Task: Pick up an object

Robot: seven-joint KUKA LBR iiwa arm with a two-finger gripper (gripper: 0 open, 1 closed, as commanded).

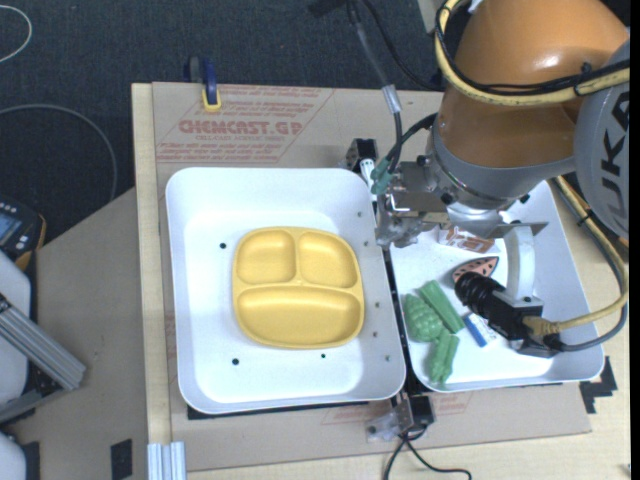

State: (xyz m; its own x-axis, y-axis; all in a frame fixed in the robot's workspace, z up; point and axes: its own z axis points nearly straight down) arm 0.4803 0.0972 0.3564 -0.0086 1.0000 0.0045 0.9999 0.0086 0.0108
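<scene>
The grey and orange arm hangs over the right bin (570,363), with its wrist covering the bin's far half. My gripper (398,220) shows as metal parts low at the bin's left wall, near the far corner. Several green plastic pieces lie in the bin's near left part: a ridged one (433,306), a bumpy one (418,320) and a longer one (442,356). A brown and red patterned thing (480,266) peeks out under the wrist. A small blue thing (478,332) lies beside the green pieces. Nothing shows between the gripper's parts.
The left bin (200,268) holds a yellow divided plate (297,286) in its middle. Both bins sit on a brown board (250,118) with a blue and yellow clamp (209,83) at its far edge. Cables run past the far side of the right bin.
</scene>
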